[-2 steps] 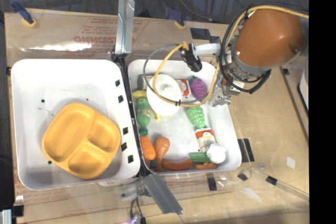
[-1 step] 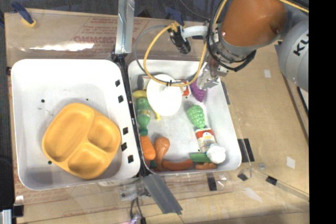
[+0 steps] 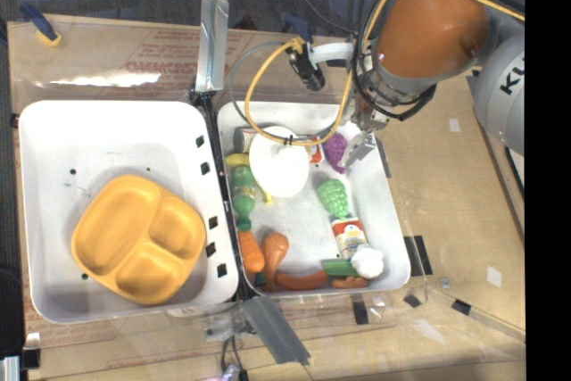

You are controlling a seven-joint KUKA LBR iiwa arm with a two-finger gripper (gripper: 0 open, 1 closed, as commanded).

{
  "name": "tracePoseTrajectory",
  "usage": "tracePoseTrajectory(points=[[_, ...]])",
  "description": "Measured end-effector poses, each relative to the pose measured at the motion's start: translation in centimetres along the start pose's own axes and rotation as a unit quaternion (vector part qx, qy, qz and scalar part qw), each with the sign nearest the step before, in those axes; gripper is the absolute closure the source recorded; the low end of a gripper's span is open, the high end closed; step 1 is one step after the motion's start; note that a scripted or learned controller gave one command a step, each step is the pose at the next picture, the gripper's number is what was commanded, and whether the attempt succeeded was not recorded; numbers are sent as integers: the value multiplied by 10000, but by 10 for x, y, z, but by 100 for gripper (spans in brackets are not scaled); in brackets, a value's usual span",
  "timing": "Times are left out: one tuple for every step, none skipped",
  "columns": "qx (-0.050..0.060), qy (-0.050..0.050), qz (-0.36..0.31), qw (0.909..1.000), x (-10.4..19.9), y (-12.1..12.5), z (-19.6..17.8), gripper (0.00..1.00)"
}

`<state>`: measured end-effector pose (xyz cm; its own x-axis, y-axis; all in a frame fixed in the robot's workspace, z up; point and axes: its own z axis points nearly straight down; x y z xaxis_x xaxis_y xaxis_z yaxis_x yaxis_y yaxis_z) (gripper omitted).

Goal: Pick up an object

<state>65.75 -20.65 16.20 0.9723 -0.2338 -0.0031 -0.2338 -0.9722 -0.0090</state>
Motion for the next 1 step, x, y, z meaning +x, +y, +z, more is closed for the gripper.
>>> tracePoseTrajectory(points=[[-17, 0, -189, 9998, -59, 16, 62, 0]])
